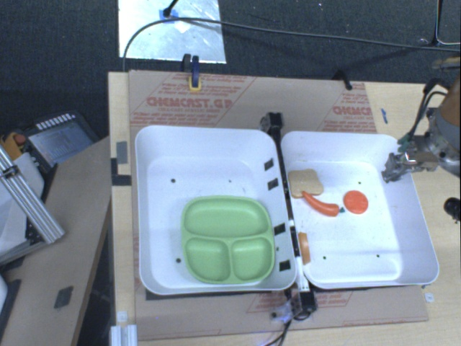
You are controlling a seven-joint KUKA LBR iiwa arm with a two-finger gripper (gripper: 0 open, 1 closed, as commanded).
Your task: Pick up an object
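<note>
Two shallow white bins are seen side by side on the bench; the right bin is taken here as the landmark. Inside the right bin, near its left wall, a tan slice of bread is placed; just below it and touching its lower edge, an orange-red carrot-like piece is laid at a slant; just to the right of this piece, a round orange object is found, very near but apart. A small orange item is seen at the lower left wall of the right bin, partly hidden. The left bin, joined to the right bin's left side, carries a green divided plate in its lower part. The end effector is located over the upper right rim of the right bin, well apart from the three objects; whether it is open or closed cannot be told, and nothing is seen held in it.
</note>
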